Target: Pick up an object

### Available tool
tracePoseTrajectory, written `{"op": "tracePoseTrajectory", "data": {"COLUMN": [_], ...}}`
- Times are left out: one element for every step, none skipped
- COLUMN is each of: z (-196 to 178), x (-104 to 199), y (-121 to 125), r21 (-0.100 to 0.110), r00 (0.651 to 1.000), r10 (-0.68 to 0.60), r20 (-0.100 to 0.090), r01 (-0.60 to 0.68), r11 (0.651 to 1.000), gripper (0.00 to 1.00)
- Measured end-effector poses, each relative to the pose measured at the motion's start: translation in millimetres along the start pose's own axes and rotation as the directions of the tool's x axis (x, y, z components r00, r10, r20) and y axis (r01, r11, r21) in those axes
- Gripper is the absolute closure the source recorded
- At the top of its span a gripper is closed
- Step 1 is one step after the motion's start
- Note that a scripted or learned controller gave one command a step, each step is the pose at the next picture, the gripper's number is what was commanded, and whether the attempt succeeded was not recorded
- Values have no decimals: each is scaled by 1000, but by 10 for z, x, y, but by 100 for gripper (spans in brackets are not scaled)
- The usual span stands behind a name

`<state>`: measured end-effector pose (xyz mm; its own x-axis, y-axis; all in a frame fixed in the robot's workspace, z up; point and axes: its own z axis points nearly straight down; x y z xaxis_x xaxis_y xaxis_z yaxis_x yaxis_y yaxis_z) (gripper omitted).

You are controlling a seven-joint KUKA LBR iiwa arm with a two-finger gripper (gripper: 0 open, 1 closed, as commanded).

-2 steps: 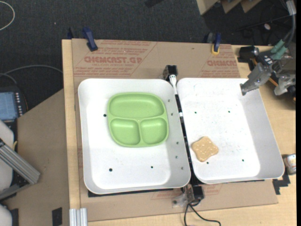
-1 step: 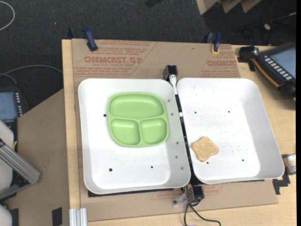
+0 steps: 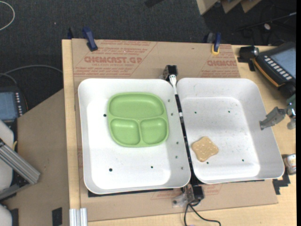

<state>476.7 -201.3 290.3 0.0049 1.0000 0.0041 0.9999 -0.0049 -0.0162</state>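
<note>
dark carpet floor [image 3: 42, 13], plywood bench [image 3: 141, 55]

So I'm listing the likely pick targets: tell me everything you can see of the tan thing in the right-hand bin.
The tan object is a small, flat, roughly square piece with rounded, slightly wavy edges, like a cracker or biscuit; its surface looks matte and faintly speckled. It lies flat on the floor of the right bin, in the near-left corner, close to the wall shared with the left bin but apart from it. Nothing touches it except the bin floor. The gripper sits off by the bin's right rim.
</note>
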Motion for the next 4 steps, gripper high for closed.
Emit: {"op": "tracePoseTrajectory", "data": {"z": [-2300, -959, -2354, -2384], "x": [-64, 709, 118, 152], "y": [-8, 3, -15, -5], "r21": [-38, -3, -35, -24], "r00": [1000, 1000, 1000, 1000], "r10": [-5, -12, 1, -5], "r20": [14, -1, 13, 9], "r01": [6, 12, 0, 5], "r11": [999, 1000, 999, 1000], "gripper": [0, 0, 0, 100]}}
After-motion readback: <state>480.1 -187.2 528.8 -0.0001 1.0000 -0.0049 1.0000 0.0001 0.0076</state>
